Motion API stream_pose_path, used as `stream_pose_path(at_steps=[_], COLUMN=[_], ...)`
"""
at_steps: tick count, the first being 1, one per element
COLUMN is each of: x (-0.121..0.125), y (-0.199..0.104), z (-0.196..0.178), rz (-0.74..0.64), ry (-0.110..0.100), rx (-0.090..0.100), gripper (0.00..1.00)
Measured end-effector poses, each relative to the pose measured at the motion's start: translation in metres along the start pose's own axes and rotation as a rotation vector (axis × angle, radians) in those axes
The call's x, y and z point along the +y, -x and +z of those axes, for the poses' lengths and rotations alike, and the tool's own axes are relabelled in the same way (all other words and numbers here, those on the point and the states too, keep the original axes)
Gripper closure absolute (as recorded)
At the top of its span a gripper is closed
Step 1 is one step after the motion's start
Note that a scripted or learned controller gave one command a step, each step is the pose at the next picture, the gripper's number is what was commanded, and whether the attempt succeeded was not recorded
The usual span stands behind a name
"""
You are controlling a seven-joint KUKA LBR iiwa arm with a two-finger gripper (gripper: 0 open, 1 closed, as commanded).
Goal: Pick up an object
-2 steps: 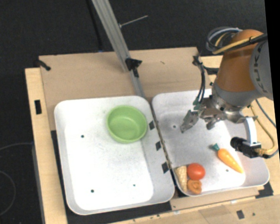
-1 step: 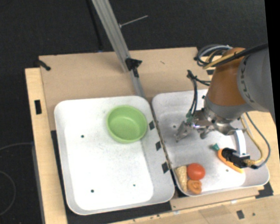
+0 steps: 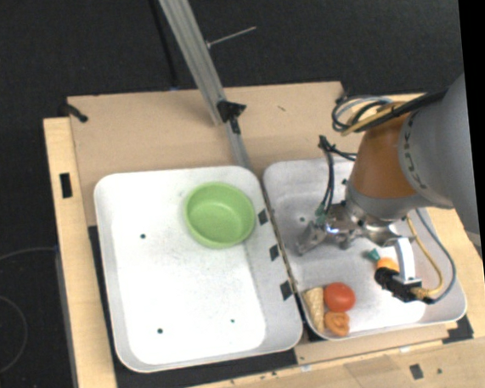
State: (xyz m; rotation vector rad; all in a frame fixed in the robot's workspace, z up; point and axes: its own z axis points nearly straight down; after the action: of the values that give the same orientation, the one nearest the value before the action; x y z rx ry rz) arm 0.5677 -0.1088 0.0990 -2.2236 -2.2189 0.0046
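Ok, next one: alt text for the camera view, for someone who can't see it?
A grey robot arm reaches from the right into the right white bin, its gripper low over the bin floor, apart from a red ball and tan and orange pieces in the near corner. The left white bin holds a green bowl.

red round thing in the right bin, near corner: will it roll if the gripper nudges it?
Probably. The red ball-like object looks round and smooth, so a nudge could roll it. The tan piece and orange piece touch it, and the right bin wall is close, likely limiting travel.
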Motion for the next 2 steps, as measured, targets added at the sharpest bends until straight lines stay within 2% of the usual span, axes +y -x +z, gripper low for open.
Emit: stream_pose_path(at_steps=[1, 2], x=[0.002, 0.012], y=[0.0, 0.0], z=[-0.013, -0.061], rz=[0.006, -0.005], ry=[0.006, 0.008], rx=[0.002, 0.001], gripper=[1.0, 1.0])
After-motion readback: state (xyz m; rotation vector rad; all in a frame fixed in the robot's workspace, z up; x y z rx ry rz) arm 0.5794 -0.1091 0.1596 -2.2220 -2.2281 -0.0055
